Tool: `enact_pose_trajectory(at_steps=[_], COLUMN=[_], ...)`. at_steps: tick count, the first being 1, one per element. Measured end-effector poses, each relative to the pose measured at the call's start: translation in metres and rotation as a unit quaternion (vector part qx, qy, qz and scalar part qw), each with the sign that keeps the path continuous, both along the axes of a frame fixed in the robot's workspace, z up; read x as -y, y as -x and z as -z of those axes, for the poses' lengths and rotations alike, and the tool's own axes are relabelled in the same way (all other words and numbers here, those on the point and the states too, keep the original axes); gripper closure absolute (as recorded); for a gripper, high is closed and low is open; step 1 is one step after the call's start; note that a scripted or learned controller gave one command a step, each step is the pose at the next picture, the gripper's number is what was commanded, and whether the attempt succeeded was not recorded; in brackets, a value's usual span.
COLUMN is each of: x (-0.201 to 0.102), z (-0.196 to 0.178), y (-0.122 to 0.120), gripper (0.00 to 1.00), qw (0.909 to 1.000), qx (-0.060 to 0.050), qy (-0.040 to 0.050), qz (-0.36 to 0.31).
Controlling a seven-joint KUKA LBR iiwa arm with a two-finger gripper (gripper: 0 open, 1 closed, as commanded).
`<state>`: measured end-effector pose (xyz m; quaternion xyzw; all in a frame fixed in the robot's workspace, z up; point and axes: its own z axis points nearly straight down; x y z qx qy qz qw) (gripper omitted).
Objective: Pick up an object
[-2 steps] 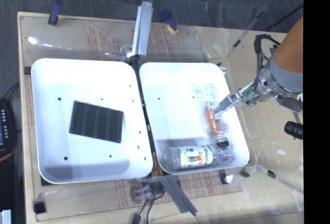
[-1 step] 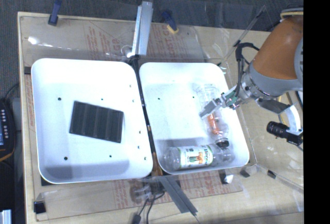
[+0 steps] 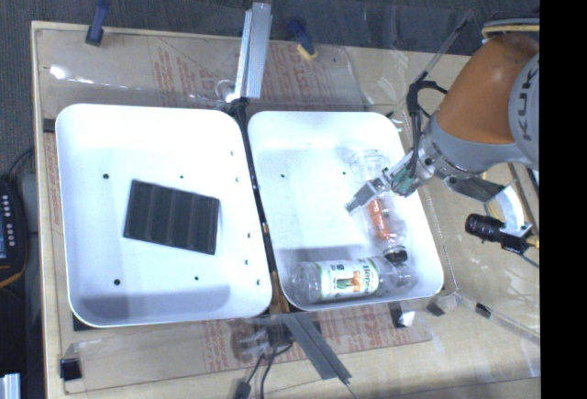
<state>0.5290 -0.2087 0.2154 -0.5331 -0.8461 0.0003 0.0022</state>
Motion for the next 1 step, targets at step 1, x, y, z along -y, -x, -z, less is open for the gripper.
enact_pose_trajectory(at_steps=[1], x=[0.0004], z=[0.0371], y=[-0.0318], gripper=[0.0], qw=[0.9997], qx=[0.001], qy=[0.0006], qz=[-0.026])
